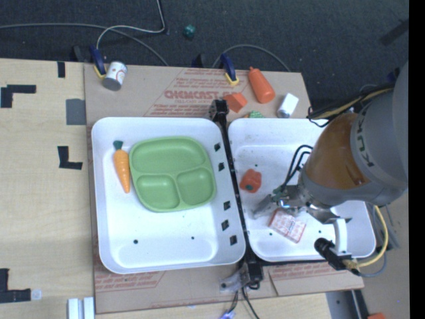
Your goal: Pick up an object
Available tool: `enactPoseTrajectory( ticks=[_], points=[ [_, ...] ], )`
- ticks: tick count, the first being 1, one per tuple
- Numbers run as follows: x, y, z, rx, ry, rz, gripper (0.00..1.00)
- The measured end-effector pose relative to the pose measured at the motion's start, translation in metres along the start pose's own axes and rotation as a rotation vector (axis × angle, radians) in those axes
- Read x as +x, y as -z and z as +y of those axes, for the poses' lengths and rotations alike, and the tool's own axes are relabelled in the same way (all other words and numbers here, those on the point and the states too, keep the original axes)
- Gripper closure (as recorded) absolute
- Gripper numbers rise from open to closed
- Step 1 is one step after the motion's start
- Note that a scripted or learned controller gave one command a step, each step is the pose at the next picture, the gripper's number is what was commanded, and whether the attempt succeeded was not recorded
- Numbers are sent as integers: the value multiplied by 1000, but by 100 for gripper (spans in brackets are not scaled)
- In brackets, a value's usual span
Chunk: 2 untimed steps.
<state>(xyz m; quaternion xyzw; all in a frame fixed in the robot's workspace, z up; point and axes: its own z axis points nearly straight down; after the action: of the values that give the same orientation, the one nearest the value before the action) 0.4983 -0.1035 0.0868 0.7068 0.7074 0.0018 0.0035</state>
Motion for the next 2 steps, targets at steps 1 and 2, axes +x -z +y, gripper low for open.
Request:
enactPoseTrajectory(
  ticks=[1,2],
  points=[
    [-30,0,7,4,1,3,0],
    [-12,0,-2,-1,-1,-2,0]
  ],
)
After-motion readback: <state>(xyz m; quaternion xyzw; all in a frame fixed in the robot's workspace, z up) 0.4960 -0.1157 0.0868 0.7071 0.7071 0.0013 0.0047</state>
